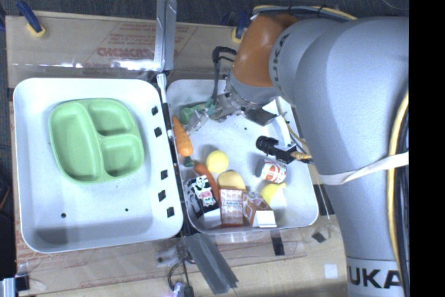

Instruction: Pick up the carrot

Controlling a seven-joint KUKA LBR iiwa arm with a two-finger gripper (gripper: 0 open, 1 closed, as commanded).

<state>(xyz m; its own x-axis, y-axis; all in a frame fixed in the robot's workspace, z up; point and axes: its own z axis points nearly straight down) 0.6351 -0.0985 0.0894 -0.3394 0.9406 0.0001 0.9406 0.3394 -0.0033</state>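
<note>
Camera view: the bench (62,31) carries two white bins. The left bin (42,219) holds a green divided tray (96,139). The right bin (306,209) holds the clutter.

The carrot (182,138) lies against the right bin's left wall, roughly mid-length, pointing far to near. A second, smaller orange piece (203,170) sits just nearer, beside a yellow lemon-like fruit (217,162). A green item (191,112) lies just beyond the carrot's far tip.

The tool (224,106) hangs low in the bin's far part, right of the carrot and apart from it. Nothing is seen between its fingers; their spread cannot be told from this angle.

Judgement: the approach step is in hand, no grasp made. The next move calls for shifting left and nearer, aligning across the carrot's width, and clearing the bin wall on descent.
</note>
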